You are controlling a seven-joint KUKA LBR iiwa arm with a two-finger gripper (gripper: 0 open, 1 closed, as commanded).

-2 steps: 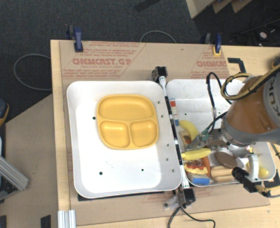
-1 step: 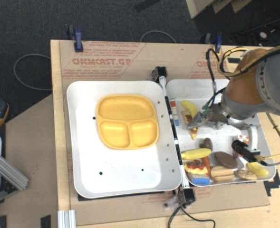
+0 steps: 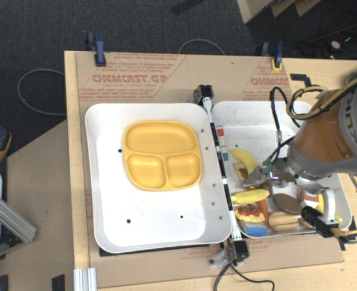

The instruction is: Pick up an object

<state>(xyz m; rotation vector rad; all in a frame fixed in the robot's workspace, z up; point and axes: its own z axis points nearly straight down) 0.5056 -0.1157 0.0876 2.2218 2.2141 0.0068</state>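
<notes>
- Reaching in from the right, the gripper (image 3: 270, 173) is hanging low over the middle of the right bin, among the toy food; whether it is released or clenched cannot be told, since the wrist is covering most of it
- Going from the left: the left bin (image 3: 111, 211) is lying white and shallow on the bench, and it is holding a yellow divided plate (image 3: 163, 154) in its upper half
- That plate is lying flat, with one long compartment at the back and two smaller ones in front, and it is sitting well apart from the arm
- A few small dark specks are showing on the bare white floor of the left bin, below and beside the plate
- A dark rail with a clamp (image 3: 203, 93) at its far end is running between the two bins
- The right bin (image 3: 245, 114) is sitting just beside the left one and is holding the pile of possible picks
- A yellow banana (image 3: 244, 159) is lying tilted near the bin's left wall, just left of the gripper
- A second yellow piece (image 3: 250, 196) is lying below it, close under the gripper
- A dark brown oval piece (image 3: 287, 204) is resting to the right of that, and a tan roll-shaped piece (image 3: 282, 222) is lying along the near wall
- A small blue block (image 3: 256, 231) is sitting at the near left corner of this bin
- The arm (image 3: 326, 138), with its orange band, is covering the right side of the bin
</notes>
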